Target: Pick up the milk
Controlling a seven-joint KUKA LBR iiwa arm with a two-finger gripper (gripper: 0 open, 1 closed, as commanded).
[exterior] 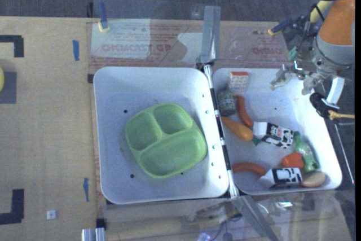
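Two small cartons with black-and-white cow patches lie in the right bin (333,149). One milk carton (274,134) rests on its side near the bin's middle. The other carton (285,176) lies by the front wall. My gripper (294,80) hangs over the bin's back right part, well behind both cartons. Its two fingers (278,78) stand apart, open, with nothing between them.
Also in the right bin are a red-and-white box (238,81), a dark can (226,102), sausages (245,112), a carrot (237,128), a green bottle (305,153) and a bread roll (314,179). The left bin (113,93) holds a green divided plate (165,139).
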